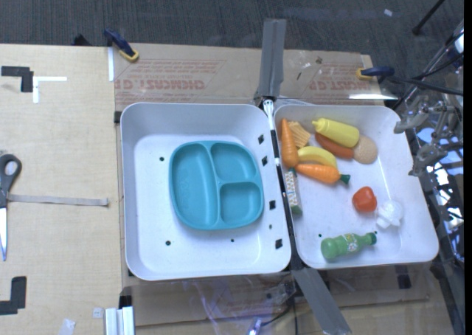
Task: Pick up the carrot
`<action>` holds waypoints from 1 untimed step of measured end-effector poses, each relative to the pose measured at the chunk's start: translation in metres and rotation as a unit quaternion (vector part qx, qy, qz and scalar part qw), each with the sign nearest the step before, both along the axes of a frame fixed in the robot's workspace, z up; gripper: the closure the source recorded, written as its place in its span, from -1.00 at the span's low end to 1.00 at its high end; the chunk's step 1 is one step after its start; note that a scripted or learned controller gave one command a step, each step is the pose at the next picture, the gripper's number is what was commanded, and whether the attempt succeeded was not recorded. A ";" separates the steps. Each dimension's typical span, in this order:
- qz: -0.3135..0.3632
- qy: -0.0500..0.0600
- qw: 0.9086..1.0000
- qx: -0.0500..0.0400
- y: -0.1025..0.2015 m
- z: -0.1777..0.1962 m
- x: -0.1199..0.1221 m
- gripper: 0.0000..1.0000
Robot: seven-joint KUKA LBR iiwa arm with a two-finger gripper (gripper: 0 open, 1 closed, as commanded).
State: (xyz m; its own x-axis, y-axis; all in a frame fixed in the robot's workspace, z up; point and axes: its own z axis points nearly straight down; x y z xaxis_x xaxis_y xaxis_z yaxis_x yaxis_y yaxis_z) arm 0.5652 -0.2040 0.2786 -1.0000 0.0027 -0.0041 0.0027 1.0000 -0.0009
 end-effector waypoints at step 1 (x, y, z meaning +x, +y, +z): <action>-0.044 0.000 0.999 0.000 0.056 -0.148 0.010 -1.00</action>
